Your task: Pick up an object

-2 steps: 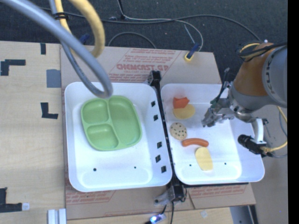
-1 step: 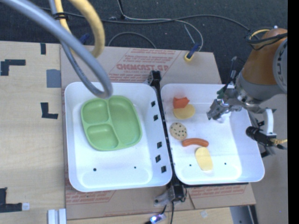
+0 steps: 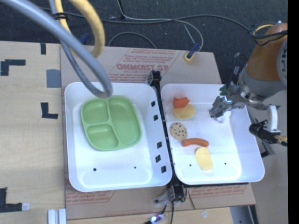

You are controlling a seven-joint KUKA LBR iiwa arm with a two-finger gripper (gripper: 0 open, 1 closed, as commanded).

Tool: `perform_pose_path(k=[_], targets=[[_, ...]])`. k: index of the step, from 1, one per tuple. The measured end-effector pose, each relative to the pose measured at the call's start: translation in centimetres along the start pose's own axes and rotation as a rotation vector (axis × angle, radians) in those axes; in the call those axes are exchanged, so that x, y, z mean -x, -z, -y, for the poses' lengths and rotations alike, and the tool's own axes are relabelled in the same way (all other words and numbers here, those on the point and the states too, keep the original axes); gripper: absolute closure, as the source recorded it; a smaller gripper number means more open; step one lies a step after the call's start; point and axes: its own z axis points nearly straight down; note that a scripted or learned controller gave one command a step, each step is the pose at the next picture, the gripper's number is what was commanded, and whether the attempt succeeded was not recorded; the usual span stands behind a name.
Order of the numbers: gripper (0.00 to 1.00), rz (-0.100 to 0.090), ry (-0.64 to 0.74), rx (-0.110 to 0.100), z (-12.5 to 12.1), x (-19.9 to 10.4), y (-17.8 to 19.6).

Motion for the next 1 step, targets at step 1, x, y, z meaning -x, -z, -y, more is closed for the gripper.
perform_pose_path(k=[1], targets=[[1.0, -0.001, 0.004, -0.002, -0.19, -5.39, -0.94]])
